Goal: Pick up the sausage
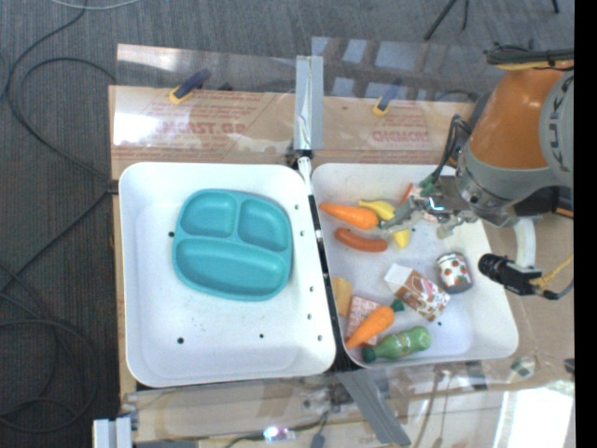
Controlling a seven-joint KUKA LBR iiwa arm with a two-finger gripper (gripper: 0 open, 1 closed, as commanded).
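1. Camera view, layout: two white bins sit side by side in the middle of the frame. The left bin (140, 278) carries a teal divided plate (233, 244), seemingly there as a place to set things down. The right bin (485, 329) holds the loose toy food, so the picking happens there.

2. Camera view, the arm: it enters from the right edge, its orange band at upper right, and the gripper (415, 208) reaches leftward over the upper middle of the right bin. It sits just beside a yellow piece (382, 211) and right of the sausage. Nothing is visible between the fingers, and the pictures do not settle whether the jaws are spread or closed.

3. Camera view, the task's thing: the sausage (361, 242) lies flat on the bin floor in the upper left part of the right bin, just below an orange carrot (349, 216). It is a short reddish-brown rod with rounded ends, lying nearly left to right.

4. Camera view, neighbours: a second carrot (371, 326), a green bottle (403, 343) and a small printed box (422, 295) lie lower in the right bin, well apart from the sausage. By judgement, the carrot and yellow piece crowd any approach from above.
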